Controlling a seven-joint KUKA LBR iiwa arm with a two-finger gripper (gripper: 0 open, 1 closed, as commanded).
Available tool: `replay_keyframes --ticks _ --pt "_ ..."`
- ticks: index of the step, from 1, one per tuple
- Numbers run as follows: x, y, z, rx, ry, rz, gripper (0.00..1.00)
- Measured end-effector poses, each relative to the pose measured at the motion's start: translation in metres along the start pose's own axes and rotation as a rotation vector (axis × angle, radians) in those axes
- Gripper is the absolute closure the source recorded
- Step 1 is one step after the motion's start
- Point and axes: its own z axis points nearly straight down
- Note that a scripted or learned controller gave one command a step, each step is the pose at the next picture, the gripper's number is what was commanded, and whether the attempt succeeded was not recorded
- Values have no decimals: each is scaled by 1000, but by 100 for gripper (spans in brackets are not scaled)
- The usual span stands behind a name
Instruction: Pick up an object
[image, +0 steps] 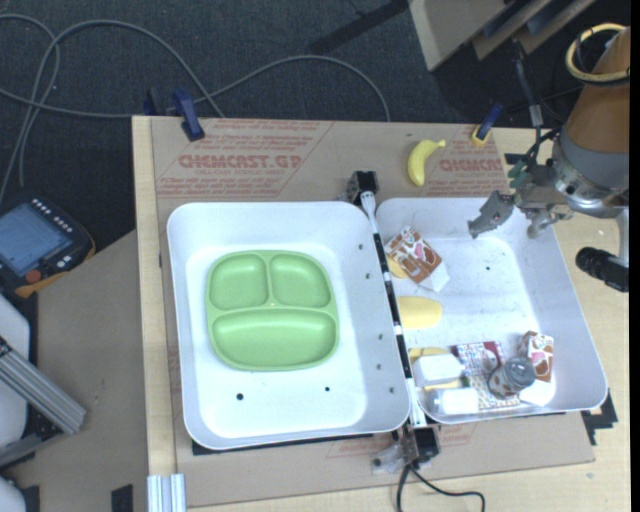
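Gripper (512, 213) hovers over the right bin's (560, 290) far end, fingers spread, nothing between them. Just left and nearer, a red-and-white packet (413, 256) lies by the divider, a yellow block (420, 312) below it. Wrappers and small items (500, 370) crowd the near corner. Banana (424, 160) sits outside on the board. Green tray (271, 309) fills the left bin (190, 250).

Dark carpet floor (80, 130) — grey cables (120, 40) trailing across it — surrounds what looks like a cardboard-topped bench (270, 150).

Small packets, yellow items (418, 312) clustered in right bin (560, 290).
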Motion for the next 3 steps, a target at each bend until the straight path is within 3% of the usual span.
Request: replay_keyframes --ticks 1,2,3 --pt "-26 -45 96 2 0 1 0" --pt "-36 -124 132 -31 -8 2 0" --pt "9 -91 59 -2 0 -2 0"
